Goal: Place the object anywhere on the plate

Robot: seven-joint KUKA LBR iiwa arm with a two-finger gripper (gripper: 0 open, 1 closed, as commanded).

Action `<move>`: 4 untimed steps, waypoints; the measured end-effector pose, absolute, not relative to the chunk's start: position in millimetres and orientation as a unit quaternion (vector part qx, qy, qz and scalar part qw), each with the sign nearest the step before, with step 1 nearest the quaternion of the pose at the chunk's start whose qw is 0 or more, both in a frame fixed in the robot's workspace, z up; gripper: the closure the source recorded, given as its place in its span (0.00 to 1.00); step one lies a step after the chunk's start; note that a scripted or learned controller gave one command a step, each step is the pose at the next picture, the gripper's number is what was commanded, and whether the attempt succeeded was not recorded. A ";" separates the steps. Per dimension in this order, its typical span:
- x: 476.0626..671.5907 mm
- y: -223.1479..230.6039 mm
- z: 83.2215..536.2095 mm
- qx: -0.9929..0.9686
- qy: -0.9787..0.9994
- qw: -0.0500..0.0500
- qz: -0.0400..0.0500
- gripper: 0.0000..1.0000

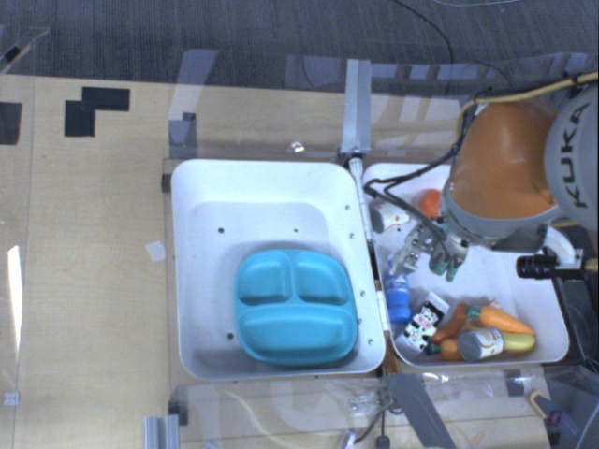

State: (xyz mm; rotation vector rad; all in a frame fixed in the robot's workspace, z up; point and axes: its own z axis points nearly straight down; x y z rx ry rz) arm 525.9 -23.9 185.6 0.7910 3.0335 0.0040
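The pincer (pixel 429 251), whose state I cannot tell, hangs over the right bin (pixel 552 349), with the blue plate (pixel 295 305) lying toward its eight o'clock.

"KUKA" lettering is showing in dark capitals on the grey arm housing (pixel 578 152), at the right edge, running at a slant and partly cut off by the frame. The black-and-white item (pixel 426 323) in the right bin (pixel 562 344) is carrying some print, but it's reading too small to make out. The small can (pixel 479 344) beside it is showing a label, also illegible. Nothing else readable is appearing.
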 end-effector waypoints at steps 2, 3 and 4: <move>599.7 -52.0 187.4 0.130 0.992 0.006 0.001 1.00; 579.3 -17.1 185.8 -0.034 0.999 0.004 0.001 1.00; 666.4 -29.5 187.1 -0.156 0.988 0.007 0.000 1.00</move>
